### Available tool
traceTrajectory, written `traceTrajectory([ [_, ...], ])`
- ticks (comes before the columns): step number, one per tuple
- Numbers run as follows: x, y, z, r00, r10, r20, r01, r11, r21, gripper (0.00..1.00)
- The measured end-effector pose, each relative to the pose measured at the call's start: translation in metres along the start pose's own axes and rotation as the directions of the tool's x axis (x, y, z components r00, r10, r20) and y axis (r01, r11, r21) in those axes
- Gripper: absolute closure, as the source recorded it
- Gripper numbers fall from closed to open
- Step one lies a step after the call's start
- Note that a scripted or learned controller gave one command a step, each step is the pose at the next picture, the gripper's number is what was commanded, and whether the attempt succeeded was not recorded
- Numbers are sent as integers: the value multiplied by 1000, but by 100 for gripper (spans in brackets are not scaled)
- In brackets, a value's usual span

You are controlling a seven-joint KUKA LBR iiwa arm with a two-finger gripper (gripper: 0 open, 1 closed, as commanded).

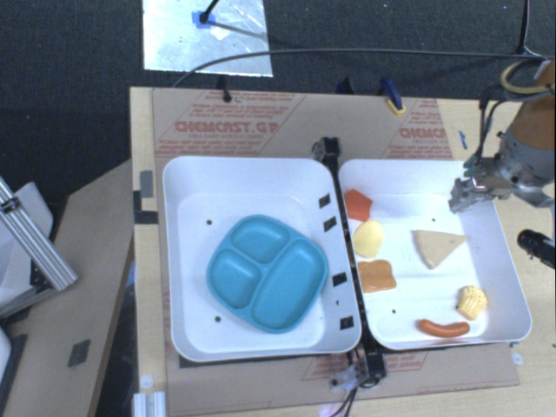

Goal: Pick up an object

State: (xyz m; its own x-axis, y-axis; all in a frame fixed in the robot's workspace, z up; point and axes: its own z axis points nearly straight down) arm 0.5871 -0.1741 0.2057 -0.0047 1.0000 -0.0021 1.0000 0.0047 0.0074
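Red sausage (443, 327) (front of right bin (512, 272)), gripper (466, 193) at far rim, grip state unclear

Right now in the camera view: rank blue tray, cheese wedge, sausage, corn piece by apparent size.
1. blue tray, by far the largest
2. cheese wedge
3. sausage: longer than the corn but thin, so this ranking is unsure
4. corn piece

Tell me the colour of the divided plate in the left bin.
The divided plate is light blue, seen clearly in the camera view.
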Motion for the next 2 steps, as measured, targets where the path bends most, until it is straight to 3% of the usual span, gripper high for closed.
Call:
traceTrajectory([
  [1,9,1,-59,1000,-2,0,2,1000,0,100],
  [2,56,0,-61,1000,-5,-3,5,1000,5,100],
])
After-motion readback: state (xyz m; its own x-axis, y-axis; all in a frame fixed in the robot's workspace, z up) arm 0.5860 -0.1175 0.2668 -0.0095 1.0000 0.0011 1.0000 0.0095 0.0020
